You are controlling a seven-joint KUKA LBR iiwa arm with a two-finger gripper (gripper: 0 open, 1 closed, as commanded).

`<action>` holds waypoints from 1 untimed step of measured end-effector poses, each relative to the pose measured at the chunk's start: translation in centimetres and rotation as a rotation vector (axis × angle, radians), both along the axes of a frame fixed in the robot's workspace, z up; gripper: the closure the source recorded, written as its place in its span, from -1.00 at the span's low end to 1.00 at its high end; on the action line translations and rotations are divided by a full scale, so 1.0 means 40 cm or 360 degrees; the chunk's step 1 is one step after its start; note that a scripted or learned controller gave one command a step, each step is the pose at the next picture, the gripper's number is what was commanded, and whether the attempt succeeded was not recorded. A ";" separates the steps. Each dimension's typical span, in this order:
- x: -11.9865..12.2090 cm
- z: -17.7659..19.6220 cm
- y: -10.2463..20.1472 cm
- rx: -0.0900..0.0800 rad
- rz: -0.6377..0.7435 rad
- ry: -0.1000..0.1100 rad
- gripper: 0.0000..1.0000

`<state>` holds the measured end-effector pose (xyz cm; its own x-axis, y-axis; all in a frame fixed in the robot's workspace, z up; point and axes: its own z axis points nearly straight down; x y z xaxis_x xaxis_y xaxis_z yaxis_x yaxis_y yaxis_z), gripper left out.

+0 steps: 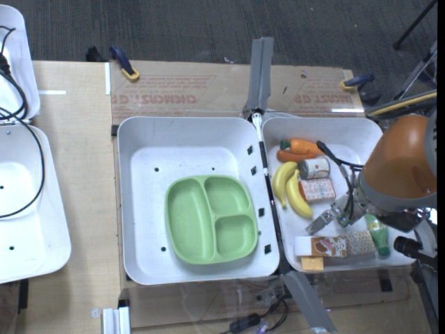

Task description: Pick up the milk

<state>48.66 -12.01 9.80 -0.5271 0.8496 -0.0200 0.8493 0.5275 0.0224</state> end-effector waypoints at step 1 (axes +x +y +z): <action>0.074 0.141 -0.123 0.0000 0.0421 0.0044 -1.00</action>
